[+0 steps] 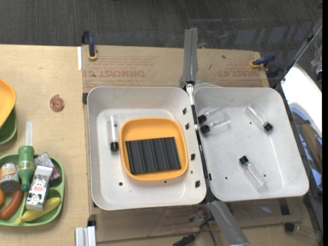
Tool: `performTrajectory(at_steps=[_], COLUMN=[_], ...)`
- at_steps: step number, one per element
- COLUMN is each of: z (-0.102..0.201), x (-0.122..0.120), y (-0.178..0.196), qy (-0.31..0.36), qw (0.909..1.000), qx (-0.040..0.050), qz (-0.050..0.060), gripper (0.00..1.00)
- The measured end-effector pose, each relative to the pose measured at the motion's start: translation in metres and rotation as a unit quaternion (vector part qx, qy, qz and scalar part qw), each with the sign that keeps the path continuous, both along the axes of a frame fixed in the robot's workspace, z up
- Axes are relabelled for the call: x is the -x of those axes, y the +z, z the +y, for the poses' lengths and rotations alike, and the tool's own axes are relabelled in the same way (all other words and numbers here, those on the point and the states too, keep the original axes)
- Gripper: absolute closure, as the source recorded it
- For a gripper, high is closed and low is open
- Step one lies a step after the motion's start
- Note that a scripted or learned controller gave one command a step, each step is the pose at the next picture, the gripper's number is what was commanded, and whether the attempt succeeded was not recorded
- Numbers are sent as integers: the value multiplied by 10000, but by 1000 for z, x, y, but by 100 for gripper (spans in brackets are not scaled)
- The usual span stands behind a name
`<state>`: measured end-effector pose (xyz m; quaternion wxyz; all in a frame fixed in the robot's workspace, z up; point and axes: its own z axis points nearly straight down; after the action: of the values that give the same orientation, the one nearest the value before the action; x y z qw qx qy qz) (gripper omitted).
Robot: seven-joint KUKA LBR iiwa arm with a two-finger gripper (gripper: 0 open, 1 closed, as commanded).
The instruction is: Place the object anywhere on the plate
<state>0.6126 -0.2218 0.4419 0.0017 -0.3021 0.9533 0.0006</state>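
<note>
An orange plate (148,127) lies in the middle of the left white bin (105,186). A black ribbed rectangular piece (154,155) lies flat on the plate, covering its lower half. A clear vial with a black cap (112,132) lies just left of the plate, on the bin floor. In the right white bin (287,158) lie more clear black-capped vials: two together near the left wall (213,122), one at the upper right (258,118) and one at the lower middle (252,171).
On the wooden bench to the left stands a green tray of toy food (48,209), with an orange dish (5,106) above it and a small pink disc (57,103) nearby. Clamps (90,47) (259,62) hold the cardboard behind the bins.
</note>
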Motion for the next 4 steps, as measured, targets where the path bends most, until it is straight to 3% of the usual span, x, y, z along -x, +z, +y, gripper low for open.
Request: performTrajectory(at_steps=[1, 2, 3, 4], z=[1, 0, 15, 19], x=[-47, 46, -48, 102], y=[-1, -1, -2, -1], qy=[1890, 3877, 5147, 6532], qw=[9820, 9218, 8574, 7572], qx=[1, -2, 0, -10], qz=[-14, -2, -18, -5], gripper=[100, 100, 100, 100])
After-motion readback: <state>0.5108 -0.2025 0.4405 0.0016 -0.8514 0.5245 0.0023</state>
